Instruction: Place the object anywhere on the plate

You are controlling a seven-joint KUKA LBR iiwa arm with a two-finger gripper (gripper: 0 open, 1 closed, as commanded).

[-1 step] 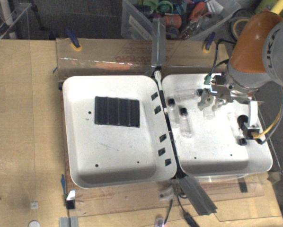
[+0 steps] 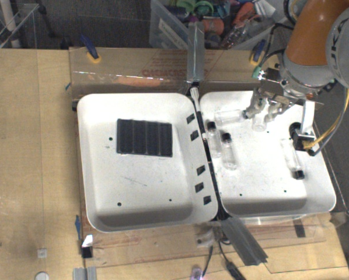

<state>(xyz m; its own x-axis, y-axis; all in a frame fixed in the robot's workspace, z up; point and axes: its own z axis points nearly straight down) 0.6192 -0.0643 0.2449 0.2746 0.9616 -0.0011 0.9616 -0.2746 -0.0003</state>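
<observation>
A black ribbed rectangular plate lies flat in the left bin, toward its back. Several clear vials with black caps lie in the right bin: one near the divider, one right against the divider, one at the right side, and one lying crosswise at the back. My gripper hangs low over the back of the right bin, just right of the crosswise vial. Whether it touches that vial is unclear.
A raised divider with black clips separates the two bins. A clear tub of colourful toys stands behind the bins. The arm's wrist and a yellow cable hang over the right bin's back right corner.
</observation>
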